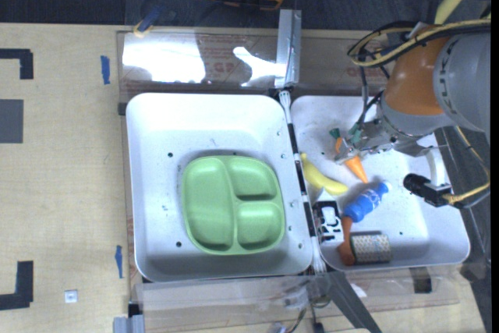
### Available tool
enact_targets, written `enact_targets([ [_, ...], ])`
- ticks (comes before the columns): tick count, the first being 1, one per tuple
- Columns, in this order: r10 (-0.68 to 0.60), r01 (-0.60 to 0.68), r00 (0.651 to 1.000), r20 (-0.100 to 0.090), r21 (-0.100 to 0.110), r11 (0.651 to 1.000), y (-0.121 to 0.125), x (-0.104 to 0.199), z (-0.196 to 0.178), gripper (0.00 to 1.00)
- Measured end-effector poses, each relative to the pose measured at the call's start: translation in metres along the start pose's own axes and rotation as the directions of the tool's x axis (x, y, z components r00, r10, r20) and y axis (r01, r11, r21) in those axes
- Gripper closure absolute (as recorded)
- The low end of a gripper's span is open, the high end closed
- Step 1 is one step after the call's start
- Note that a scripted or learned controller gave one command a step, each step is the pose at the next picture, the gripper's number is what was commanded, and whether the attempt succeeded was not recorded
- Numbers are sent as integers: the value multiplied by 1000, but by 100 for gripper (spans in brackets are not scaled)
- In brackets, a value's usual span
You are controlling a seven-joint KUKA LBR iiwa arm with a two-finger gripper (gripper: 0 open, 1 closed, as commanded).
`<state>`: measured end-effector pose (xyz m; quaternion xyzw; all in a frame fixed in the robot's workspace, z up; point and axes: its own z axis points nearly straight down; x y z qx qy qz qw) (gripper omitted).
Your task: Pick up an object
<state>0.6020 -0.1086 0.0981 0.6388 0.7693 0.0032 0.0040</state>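
Watching the feed, I am seeing the grey arm (460, 82) with its orange band reaching into the right bin (405, 249), a shallow white tray with rounded corners. The pincer (352, 143) is hanging low over the bin's upper left part, and I cannot tell how it is set. Just below it a small tapered orange carrot (356, 165) is lying, seemingly touching it. Further below and to its left a curved yellow banana (321, 179) is resting, and below it a blue bottle (366, 203) and a rough metal grater (366, 246). Far to its left, in the left bin (156, 129), a smooth green divided plate (232, 203) is sitting.
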Motion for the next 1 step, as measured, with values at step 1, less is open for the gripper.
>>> enact_targets([
  [1, -247, 248, 969, -2, 5, 969, 10, 65, -98, 100],
])
